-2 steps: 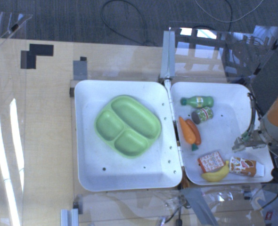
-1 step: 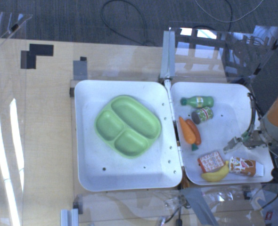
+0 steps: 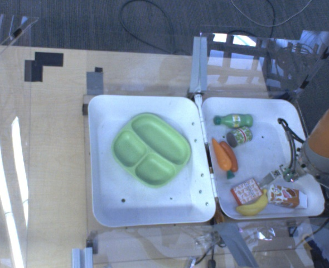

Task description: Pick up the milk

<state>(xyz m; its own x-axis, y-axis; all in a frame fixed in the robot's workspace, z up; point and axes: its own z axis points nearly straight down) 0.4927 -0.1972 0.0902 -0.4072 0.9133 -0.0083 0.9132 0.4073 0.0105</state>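
Milk carton at the right bin's near edge

Milk (image 3: pixel 287 196) lies on its side in the right bin (image 3: pixel 265 108), near its front right corner, just beside a banana (image 3: pixel 252 206) and a red-patterned box (image 3: pixel 246 191). The pincer (image 3: pixel 280 175) hangs just above the carton; whether it is wide or narrow cannot be told. A carrot (image 3: pixel 225 156) and two bottles (image 3: pixel 235 120) lie farther back. The left bin (image 3: pixel 103 205) holds a green divided plate (image 3: pixel 151 148).

Glossy white plastic bins (image 3: pixel 153 214) on pale wood bench (image 3: pixel 53 149).
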